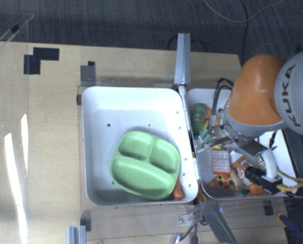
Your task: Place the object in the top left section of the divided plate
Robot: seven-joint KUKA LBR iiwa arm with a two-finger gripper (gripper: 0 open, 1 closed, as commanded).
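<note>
- Here we are over the right-hand shallow white bin [292, 173], and the grey KUKA arm with its orange band [258, 95] is hanging low over the clutter there.
- The two-finger gripper [208, 136] sits at the bin's left side, right by the divider wall; whether it is spread or pinched, I cannot tell, the wrist hides too much.
- No object can be seen in its grasp, so I'd judge the pick is not yet secured.
- Which item it is after is hard to say: just beyond the gripper's tip lies a green, bottle-like item [198, 115], and just behind it, toward the near edge, a small red-and-white printed packet [220, 162].
- Further along sit mixed small objects, a dark one [254, 175] and orange and red bits, too jumbled to name.
- Across the divider, well apart from the gripper, the left-hand white bin [105, 111] holds the light green divided plastic plate [145, 163], tilted a touch, three sections showing.
- Its top left section [135, 145] looks bare, nothing delivered.
- An orange, carrot-like piece [177, 190] pokes out beside the plate's lower right rim, outside it.
- So: grasp, lift, carry across and release are all left, by my reading.
</note>
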